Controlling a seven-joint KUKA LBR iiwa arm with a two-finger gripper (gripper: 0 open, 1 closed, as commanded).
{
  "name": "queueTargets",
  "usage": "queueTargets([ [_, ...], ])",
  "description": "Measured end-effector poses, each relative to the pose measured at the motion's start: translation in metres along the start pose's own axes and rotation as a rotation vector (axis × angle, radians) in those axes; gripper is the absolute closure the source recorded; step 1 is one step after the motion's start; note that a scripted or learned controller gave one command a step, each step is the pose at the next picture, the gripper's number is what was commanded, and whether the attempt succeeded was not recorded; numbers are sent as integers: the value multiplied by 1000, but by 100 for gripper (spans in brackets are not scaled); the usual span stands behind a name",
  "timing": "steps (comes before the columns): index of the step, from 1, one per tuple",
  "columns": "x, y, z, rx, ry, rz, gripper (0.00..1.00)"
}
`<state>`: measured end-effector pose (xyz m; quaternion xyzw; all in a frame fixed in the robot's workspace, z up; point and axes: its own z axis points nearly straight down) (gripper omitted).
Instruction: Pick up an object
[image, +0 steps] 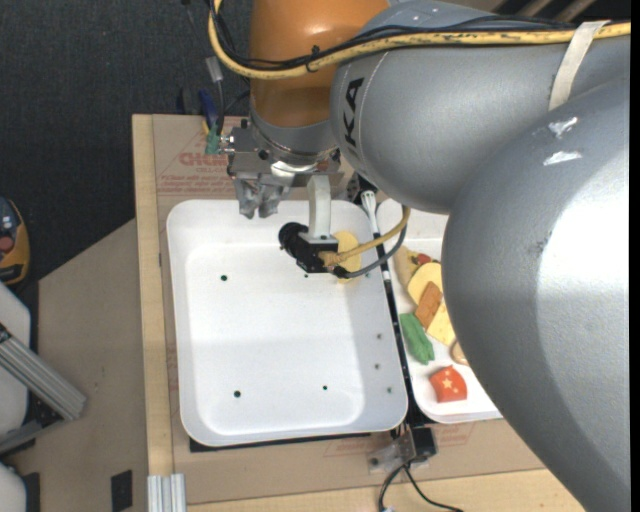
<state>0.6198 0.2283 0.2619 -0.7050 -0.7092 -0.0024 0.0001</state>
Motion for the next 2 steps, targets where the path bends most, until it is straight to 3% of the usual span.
queueTargets([
  [1, -3, -33, -199, -17, 5, 3, 100],
  [2, -78, -29, -194, 4, -6, 14, 100],
])
